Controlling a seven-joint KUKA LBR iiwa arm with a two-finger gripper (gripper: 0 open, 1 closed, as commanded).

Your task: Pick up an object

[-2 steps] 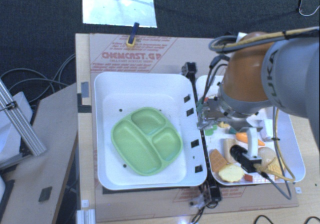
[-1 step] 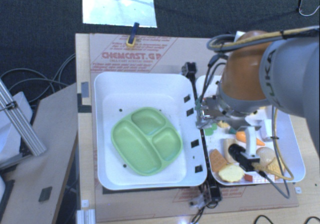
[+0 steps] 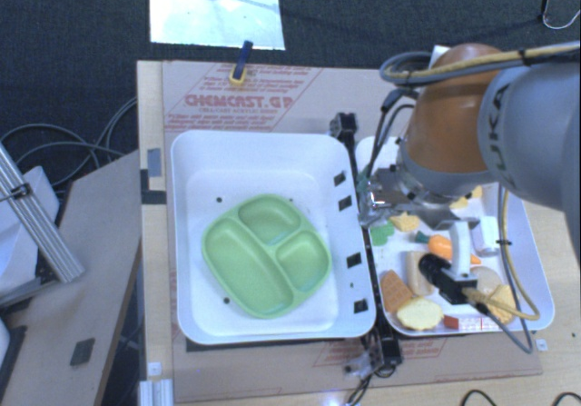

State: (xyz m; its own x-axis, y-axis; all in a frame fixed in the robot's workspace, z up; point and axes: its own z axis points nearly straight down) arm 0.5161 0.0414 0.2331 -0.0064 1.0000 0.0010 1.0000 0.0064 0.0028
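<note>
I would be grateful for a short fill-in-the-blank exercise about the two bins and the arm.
The divided plate in the left-hand bin is ____ in colour.
That plate has ____ compartments.
The arm reaches over the bin on the view's ____ side.
Missing words: green; three; right.

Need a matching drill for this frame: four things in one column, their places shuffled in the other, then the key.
Things:
1. green divided plate
2. brown cracker-like piece
3. blue and yellow clip
4. arm

Places:
A. on the cardboard behind the bins
B. over the right bin
C. lying in the left bin
D. lying in the right bin

Pairs: 1-C, 2-D, 3-A, 4-B.
</note>
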